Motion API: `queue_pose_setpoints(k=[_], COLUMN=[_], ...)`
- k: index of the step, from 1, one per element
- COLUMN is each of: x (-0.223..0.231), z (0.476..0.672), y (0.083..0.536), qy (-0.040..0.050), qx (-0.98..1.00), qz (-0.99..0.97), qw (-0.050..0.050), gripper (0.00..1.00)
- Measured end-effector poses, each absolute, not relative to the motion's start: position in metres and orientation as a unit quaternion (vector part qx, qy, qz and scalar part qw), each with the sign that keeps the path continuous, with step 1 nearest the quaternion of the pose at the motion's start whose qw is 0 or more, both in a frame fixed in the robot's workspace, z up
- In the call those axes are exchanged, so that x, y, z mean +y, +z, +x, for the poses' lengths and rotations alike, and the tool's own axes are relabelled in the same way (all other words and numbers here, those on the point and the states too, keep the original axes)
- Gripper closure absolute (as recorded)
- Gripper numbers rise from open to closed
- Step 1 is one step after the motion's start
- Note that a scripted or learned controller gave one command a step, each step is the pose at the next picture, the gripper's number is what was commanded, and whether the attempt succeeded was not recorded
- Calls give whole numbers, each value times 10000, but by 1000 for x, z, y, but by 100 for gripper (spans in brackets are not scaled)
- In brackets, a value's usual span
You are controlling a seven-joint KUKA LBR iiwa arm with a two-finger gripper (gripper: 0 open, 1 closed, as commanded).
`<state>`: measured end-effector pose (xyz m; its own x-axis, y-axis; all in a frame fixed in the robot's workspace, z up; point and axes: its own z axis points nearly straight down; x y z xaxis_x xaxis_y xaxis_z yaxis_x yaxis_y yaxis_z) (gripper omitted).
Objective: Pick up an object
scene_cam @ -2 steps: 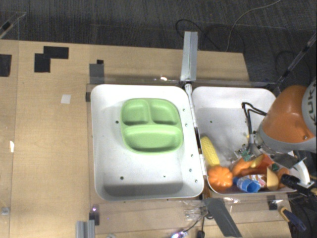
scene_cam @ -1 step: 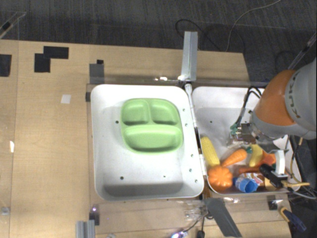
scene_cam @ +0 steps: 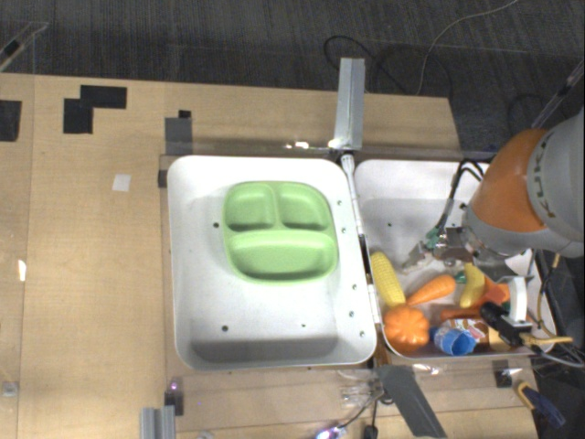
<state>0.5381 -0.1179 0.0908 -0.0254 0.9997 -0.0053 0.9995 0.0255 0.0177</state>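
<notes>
A: Where is the pincer [scene_cam: 428, 250] seen?

B: It is seen low in the right bin [scene_cam: 402, 199], at the end of the arm [scene_cam: 526, 195], just above the pile of toy food.

A: Can its state be told?

B: No. The fingers are too small and too dark against the clutter; whether they are apart, together or clamped on anything cannot be told.

A: What is found around it?

B: The carrot [scene_cam: 431, 290] is placed just below it, slanted. The corn [scene_cam: 388, 278] is laid below and to its left, against the bin's left wall. The pumpkin [scene_cam: 408, 327] is set further below, under the corn. A blue item [scene_cam: 454, 341] is seen below and to the right, near the bin's lower edge. A yellow piece [scene_cam: 473, 284] is lodged just to its right.

A: And the other bin?

B: A green tray [scene_cam: 278, 230] is held in the left bin [scene_cam: 196, 273], well apart to the pincer's left.
</notes>
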Motion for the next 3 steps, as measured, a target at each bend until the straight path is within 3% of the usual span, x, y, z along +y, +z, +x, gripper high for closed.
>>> queue_pose_setpoints(k=[1, 2, 3], x=[-155, -153, -123], z=[493, 496, 489], y=[91, 103, 114], qy=[41, 68, 19], qx=[8402, 8411, 6629], qz=[5422, 5407, 7487], qw=[95, 115, 23], gripper=[0, 100, 100])
